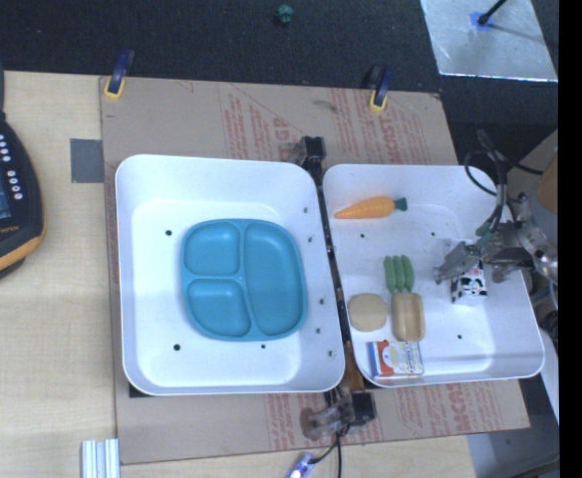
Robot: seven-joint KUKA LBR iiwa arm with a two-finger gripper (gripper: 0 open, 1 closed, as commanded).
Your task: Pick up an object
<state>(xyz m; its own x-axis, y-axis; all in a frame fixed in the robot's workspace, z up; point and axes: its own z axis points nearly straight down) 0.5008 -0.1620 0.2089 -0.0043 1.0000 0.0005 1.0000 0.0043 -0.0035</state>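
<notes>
Two white bins sit side by side. Right bin [500,352]: carton [399,358] at near edge, then bun [367,313], bread roll [408,317], green pods [399,273], carrot [371,207] near far edge. Gripper [467,270], by right edge, touches a black-and-white object [469,287]; jaw state cannot be determined. Left bin [142,357] holds a blue divided plate [242,278].

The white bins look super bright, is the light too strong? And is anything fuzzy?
In the camera view, the left bin glows bright along its left wall, nearly washed out, while the blue plate and carrot stay clear. The gripper on the right looks a bit smeared and hard to make out. The floor at the top is dark.
</notes>
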